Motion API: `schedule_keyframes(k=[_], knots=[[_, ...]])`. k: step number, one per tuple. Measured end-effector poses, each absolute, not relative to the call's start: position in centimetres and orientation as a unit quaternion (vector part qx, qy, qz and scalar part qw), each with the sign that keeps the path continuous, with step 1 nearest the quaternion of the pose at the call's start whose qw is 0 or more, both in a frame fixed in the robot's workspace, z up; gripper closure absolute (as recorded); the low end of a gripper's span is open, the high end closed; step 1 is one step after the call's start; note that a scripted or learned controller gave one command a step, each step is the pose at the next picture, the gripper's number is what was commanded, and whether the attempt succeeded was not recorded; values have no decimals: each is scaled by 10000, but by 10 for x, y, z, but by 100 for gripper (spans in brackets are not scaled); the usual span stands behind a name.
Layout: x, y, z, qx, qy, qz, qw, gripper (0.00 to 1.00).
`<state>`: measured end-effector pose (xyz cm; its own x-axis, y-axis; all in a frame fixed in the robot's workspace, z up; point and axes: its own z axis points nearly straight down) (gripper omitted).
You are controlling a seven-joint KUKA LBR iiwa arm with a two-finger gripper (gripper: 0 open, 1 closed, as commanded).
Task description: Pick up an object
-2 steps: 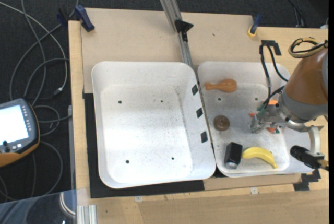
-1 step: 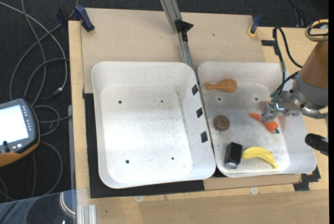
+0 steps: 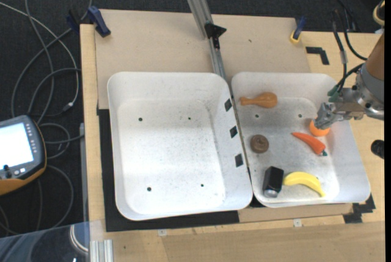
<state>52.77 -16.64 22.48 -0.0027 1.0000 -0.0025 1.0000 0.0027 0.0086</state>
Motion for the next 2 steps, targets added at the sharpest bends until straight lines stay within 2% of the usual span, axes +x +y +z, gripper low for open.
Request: schedule_keyframes(k=[1, 2], knots=[[529, -176, 273, 7065, 7077, 15, 34, 100], [551, -126, 271, 7048, 7094, 14, 11, 100]])
